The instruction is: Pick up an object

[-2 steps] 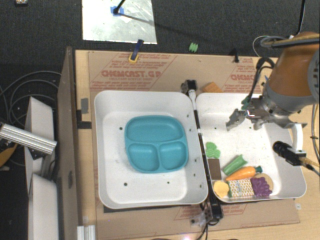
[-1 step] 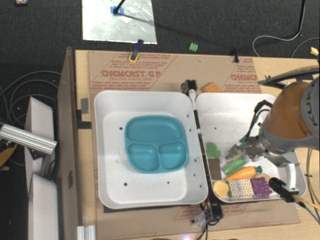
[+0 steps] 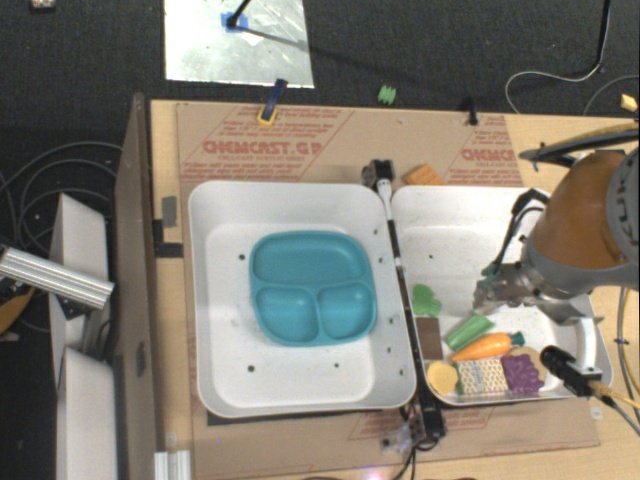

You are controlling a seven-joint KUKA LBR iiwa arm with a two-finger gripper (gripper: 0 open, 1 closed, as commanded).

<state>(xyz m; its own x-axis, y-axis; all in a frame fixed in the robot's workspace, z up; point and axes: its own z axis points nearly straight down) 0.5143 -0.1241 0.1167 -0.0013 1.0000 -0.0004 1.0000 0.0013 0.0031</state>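
The arm reaches in from the right over the right bin (image 3: 450, 213). Its gripper (image 3: 503, 292) hangs just above and to the right of a cluster of toy food at the bin's front. Closest to it lie a long green vegetable (image 3: 470, 328) and an orange carrot (image 3: 483, 347). Further front are a yellow round piece (image 3: 442, 376), a patterned block (image 3: 482, 377) and purple grapes (image 3: 522, 371). A small green leaf-like piece (image 3: 425, 297) and a brown slab (image 3: 429, 336) lie by the bin's left wall. I see nothing held in the gripper.
The left bin (image 3: 215, 268) holds a blue divided plate (image 3: 312, 286). An orange block (image 3: 423, 175) sits on the cardboard behind the bins. The arm's bulky wrist (image 3: 590, 218) covers the right bin's right side. The back half of the right bin is bare white floor.
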